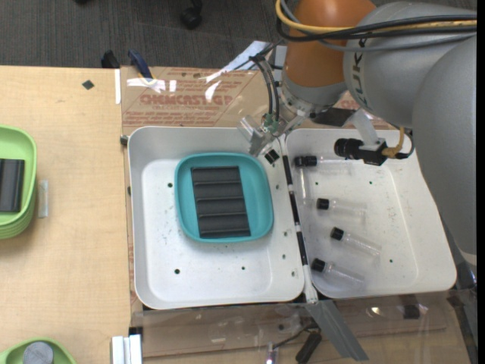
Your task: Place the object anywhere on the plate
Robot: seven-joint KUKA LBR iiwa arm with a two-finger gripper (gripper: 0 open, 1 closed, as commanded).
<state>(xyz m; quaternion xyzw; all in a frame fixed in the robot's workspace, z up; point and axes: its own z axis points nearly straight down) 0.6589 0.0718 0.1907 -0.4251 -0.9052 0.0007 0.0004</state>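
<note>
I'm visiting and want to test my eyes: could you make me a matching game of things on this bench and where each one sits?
Things:
1. teal plate
2. clear tubes with black caps
3. gripper
4. green dish

Places:
A. far left on the wooden bench
B. right bin
C. left bin
D. above the bins' shared back edge

Pairs: 1-C, 2-B, 3-D, 4-A
</note>
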